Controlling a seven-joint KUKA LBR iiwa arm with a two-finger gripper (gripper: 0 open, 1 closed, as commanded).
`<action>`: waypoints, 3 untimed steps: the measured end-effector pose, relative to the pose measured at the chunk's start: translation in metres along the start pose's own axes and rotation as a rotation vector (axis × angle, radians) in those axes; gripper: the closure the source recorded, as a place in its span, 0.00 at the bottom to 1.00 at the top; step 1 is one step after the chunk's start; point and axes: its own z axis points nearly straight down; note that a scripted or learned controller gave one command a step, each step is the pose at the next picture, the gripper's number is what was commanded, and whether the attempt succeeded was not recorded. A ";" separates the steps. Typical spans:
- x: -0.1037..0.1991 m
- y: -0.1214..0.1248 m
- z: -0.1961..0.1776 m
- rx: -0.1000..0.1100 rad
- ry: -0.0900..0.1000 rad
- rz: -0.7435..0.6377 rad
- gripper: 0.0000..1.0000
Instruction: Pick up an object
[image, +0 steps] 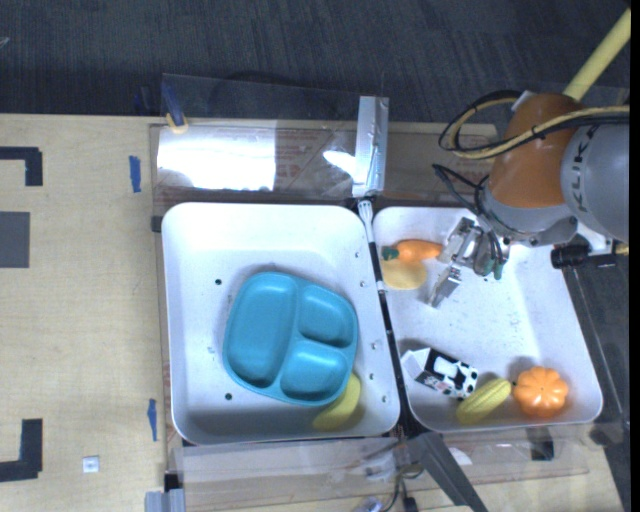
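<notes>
— Claw (462, 262) position first: it hangs over the upper part of the right bin (545, 300), in the right half of the frame, its fingers spread apart and holding nothing. Why there, do you think?

— Probably for the carrot (415, 251) lying just to its left. That piece sits close against the bin's left wall, with a pale yellow round piece (403, 277) touching it from below. I judge it the likeliest target, being nearest.

— Awkward spot, though. The wall between the two bins leaves little room on that side for a finger.

— Agreed. The middle of that bin is bare, so the arm has free space to come down or slide across. The other items crowd the lower edge: a black and white cow (445, 374), a yellow banana (483, 397) touching it, and an orange pumpkin (541, 390) beside that.

— And the left bin (190, 300)?

— A blue divided plate (290, 336) takes up most of its floor, with a second yellow piece (342, 403) tucked under the plate's lower right corner. Far reach, poor access.
</notes>
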 end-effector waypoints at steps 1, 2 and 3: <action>-0.006 0.003 -0.015 -0.012 -0.032 0.003 1.00; -0.043 -0.056 -0.001 -0.012 -0.034 -0.095 1.00; -0.037 -0.084 -0.107 -0.008 -0.044 -0.366 1.00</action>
